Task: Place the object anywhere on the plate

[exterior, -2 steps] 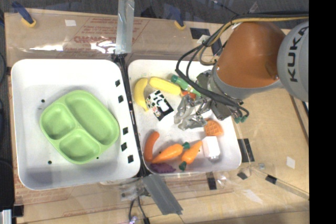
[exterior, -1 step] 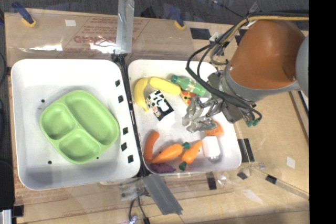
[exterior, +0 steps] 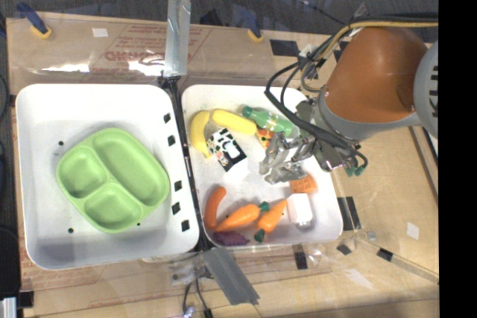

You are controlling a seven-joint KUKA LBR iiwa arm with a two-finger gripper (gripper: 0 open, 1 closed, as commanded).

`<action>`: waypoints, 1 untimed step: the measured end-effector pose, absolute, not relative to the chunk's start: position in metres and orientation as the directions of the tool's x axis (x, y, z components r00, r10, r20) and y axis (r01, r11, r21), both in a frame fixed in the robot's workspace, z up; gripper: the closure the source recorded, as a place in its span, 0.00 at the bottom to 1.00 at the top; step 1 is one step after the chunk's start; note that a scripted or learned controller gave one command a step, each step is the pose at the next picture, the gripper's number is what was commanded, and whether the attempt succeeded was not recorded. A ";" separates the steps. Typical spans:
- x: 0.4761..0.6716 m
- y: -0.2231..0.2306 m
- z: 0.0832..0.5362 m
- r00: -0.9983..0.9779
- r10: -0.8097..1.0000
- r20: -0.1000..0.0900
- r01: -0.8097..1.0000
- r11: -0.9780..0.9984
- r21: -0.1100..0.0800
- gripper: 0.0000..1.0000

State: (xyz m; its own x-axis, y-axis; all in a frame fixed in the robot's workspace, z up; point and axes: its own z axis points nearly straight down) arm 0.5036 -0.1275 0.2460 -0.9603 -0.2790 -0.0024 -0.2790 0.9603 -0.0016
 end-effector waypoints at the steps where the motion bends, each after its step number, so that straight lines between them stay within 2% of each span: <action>1: 0.502 -0.119 0.251 -0.985 -0.170 -0.004 -0.170 0.985 -0.002 1.00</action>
State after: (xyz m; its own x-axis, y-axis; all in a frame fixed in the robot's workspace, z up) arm 0.5017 -0.1194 0.2510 -0.9854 -0.1704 -0.0037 -0.1704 0.9854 -0.0017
